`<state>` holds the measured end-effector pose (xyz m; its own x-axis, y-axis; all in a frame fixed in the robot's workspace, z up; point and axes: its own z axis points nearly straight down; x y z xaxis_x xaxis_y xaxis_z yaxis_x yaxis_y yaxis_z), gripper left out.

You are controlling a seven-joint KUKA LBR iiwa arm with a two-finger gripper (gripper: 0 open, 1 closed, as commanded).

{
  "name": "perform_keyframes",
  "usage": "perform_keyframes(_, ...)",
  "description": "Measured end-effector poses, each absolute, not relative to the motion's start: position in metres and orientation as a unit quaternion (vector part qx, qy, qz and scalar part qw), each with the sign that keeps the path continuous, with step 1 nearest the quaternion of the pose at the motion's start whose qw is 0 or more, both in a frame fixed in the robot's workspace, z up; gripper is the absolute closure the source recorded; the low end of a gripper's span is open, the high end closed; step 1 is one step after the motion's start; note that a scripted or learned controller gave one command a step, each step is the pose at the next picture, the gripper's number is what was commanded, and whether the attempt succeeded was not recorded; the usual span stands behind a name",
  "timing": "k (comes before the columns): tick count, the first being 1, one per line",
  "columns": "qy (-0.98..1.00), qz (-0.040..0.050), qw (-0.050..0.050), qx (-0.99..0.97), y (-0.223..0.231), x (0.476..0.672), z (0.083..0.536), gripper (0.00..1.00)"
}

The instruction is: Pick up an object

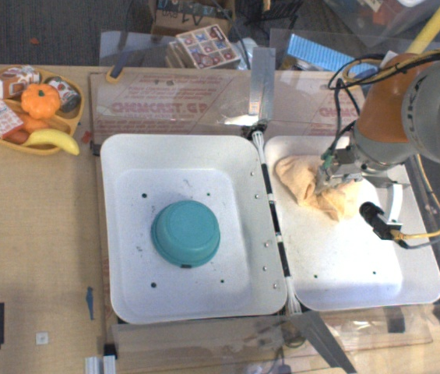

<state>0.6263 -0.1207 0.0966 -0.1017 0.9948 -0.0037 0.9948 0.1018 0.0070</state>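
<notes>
So the gripper (335, 176) is pressed down into the crumpled tan cloth (313, 187) in the right bin (375, 287), can't tell its grip state.

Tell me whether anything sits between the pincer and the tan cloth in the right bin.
Nothing visible does. The pincer is down right at the crumpled tan cloth in the right bin. The teal bowl lies apart in the left bin.

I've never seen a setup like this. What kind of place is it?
Probably a robotics lab. A robot arm reaches over two white bins; they hold a teal bowl and a tan cloth, and cartons and cables clutter the floor behind.
</notes>
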Motion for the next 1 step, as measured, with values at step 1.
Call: perform_keyframes(1, 0.846, -0.001, -0.001, 0.533, -0.0834, 0.6346, 0.1812, 1.0)
